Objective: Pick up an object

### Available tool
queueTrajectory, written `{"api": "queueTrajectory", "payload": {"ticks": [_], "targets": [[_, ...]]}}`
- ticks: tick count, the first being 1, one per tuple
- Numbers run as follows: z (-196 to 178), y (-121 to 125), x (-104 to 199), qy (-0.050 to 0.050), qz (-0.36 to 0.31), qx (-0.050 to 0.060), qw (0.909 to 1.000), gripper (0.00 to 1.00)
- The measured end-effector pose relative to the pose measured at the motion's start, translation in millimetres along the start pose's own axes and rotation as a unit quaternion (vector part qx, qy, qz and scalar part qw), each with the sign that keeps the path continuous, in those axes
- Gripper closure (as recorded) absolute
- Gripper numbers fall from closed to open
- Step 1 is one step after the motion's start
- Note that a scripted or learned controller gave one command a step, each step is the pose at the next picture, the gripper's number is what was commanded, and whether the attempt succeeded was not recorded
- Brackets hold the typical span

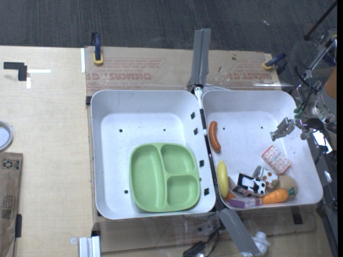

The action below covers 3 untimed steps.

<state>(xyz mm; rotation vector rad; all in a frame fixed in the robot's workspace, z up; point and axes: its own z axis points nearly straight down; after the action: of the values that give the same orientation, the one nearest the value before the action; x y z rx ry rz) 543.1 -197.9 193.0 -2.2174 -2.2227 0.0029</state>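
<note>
The gripper [282, 128] hovers over the right bin [252, 107] near its right wall, fingers slightly apart and holding nothing. Below it lie a card [276, 160], carrot [275, 196], banana [222, 179] and sausage [215, 136]. The left bin [107, 143] holds a green tray [163, 176].
</note>
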Motion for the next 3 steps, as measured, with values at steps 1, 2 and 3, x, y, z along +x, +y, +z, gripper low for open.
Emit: {"api": "queueTrajectory", "payload": {"ticks": [1,2,3], "targets": [[100.1,-16.0,15.1,-0.001,-0.083,-0.002,0.9965,0.00],[91.0,-15.3,15.0,0.000,-0.082,-0.003,0.9966,1.00],[44.2,-32.4,89.0,0.000,-0.034,0.000,0.9994,1.00]]}}
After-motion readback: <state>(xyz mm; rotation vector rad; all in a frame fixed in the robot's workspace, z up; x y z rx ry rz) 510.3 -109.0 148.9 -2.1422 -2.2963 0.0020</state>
